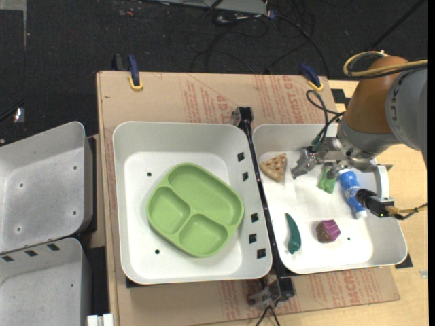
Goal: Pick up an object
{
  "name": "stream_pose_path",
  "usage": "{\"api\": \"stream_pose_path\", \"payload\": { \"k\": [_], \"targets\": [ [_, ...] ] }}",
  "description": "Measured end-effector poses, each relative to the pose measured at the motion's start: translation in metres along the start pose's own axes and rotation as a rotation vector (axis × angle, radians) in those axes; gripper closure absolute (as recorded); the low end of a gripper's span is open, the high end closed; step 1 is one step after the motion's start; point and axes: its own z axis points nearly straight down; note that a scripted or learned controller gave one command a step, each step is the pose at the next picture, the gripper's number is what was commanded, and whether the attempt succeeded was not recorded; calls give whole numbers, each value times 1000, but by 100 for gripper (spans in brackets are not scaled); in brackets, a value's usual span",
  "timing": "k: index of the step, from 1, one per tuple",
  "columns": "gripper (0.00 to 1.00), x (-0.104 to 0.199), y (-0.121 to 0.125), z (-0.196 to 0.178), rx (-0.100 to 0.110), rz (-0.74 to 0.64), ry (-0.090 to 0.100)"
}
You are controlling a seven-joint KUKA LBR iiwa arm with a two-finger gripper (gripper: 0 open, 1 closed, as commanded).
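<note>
The right bin holds several small items. A tan pizza-slice toy lies at its upper left. Near the front lie a dark green pepper and a purple lump. A blue bottle and a small green piece lie toward the right, under the wrist. My gripper hangs low over the bin's upper middle, just right of the pizza slice and left of the green piece. I see nothing held in it.
The left bin holds a light green divided plate. A black divider runs between the bins. Grey trays sit off the bench to the left. Cables trail from the arm at the right.
</note>
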Motion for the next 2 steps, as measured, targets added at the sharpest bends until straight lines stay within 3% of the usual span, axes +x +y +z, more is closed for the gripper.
{"api": "stream_pose_path", "payload": {
  "k": [1,2],
  "targets": [
    [100,-1,2,-13,-6,0,-2],
    [100,0,2,-56,-10,-2,-2]
  ]
}}
